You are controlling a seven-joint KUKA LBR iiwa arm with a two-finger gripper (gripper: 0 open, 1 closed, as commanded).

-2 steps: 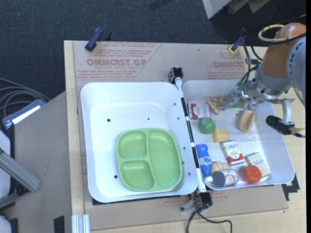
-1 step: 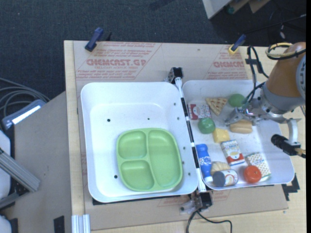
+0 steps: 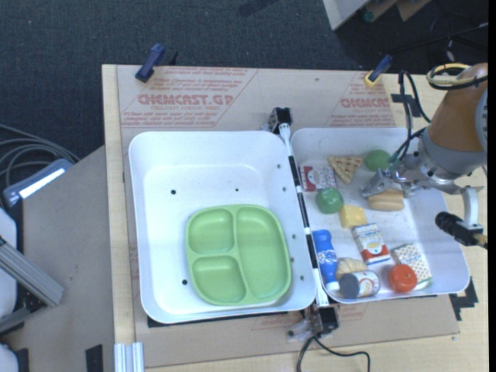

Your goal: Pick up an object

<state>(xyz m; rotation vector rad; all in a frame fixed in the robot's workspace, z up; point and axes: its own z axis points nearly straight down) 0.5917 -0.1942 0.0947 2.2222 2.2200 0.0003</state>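
Round glossy tomato (image 3: 402,278), flat waffle wedge (image 3: 346,167)

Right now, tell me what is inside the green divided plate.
The green divided plate in the left bin shows three bare compartments, nothing lying in them. Whatever lies beneath the plate is covered.

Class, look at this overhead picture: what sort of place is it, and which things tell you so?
Probably a robotics lab test bench: a robot arm reaches over two white bins, toy food fills one, and loose cables lie beside the bench.

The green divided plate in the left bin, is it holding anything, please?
Empty: all three compartments of the green divided plate show bare green.
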